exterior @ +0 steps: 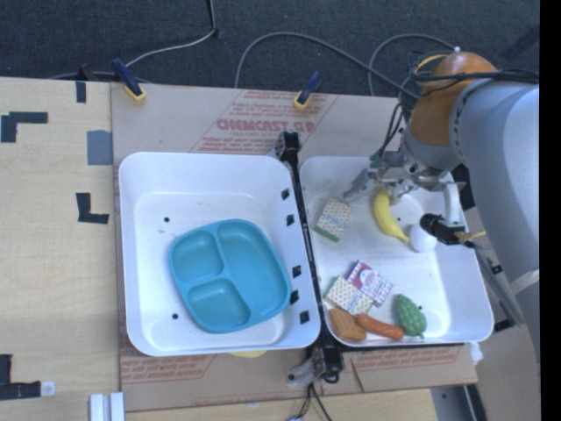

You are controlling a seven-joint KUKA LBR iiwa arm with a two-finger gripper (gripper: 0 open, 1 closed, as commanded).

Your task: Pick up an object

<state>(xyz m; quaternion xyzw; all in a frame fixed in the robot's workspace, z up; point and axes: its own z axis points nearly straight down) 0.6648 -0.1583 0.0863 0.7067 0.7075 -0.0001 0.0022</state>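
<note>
The gripper hung over the far end of the right bin, close to its far rim and not far from the divider where the two bins met. Seen from above, it could not be told whether it was open or closed, and nothing showed in its hold.

The banana lay just on the near side of the gripper, clear of every rim, with bare white floor around it. A small green and tan box lay near the gripper on the side away from the arm, close to the divider. A white round thing sat by the banana's near tip, toward the arm; what it was could not be made out.

Well apart from the gripper, a red and white packet, a checkered cracker, a brown piece, a carrot and a green knobbly thing crowded the bin's near end. Open floor lay between them and the banana.

Across the divider, the left bin held a blue divided plate, with room at its far end.

Both bins stood on a printed cardboard sheet held by two blue and yellow clamps on a pale bench; dark carpet and cables lay beyond.

The arm's bulk hid the right bin's far corner, and a yellow thing peeped from under the left bin's near rim, mostly covered
</note>
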